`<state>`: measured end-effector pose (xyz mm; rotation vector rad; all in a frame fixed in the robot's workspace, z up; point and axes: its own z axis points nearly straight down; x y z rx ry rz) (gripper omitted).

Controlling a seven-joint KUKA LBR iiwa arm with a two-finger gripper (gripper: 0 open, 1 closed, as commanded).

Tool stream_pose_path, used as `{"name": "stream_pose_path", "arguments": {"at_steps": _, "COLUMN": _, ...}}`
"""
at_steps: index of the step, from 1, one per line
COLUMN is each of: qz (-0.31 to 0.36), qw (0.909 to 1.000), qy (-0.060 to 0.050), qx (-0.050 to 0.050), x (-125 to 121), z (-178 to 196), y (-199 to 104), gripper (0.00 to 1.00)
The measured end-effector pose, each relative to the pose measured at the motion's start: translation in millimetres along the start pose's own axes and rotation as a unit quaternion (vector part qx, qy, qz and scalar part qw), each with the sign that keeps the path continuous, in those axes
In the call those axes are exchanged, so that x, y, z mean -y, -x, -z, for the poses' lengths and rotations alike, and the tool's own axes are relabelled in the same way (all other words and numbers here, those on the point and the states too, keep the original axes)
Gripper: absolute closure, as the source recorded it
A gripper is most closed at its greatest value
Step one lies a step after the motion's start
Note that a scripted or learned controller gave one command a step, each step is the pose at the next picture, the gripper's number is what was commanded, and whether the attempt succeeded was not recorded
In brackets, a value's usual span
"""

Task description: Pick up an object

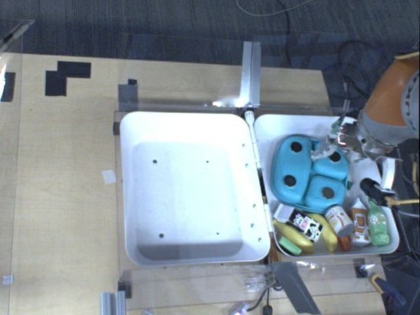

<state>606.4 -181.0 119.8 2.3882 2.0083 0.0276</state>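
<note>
A large teal plastic object (308, 170) with dark round holes lies in the right bin (266, 151). Below it, along the bin's front wall, sit a yellow banana (294, 235), a black-and-white patterned item (305, 225), a small can (338, 218), an orange-and-white packet (359, 223) and a green bottle (377, 222). My gripper (333, 146) reaches in from the right and hangs over the teal object's upper right corner, close to or touching it. The orange-banded wrist (387, 100) sits above the bin's right edge.
The left bin (184, 188) has a bare white floor. A metal post (251, 74) stands behind the divide between the two bins. A black cable (282, 8) loops on the carpet at the back. Black tape marks (65, 76) lie on the bench's left.
</note>
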Motion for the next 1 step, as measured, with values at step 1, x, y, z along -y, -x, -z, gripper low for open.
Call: {"name": "stream_pose_path", "arguments": {"at_steps": 1, "qz": -0.062, "qw": 0.998, "qy": -0.006, "qx": 0.006, "x": -3.7, "z": -13.0, "y": -13.3, "gripper": 1.0}}
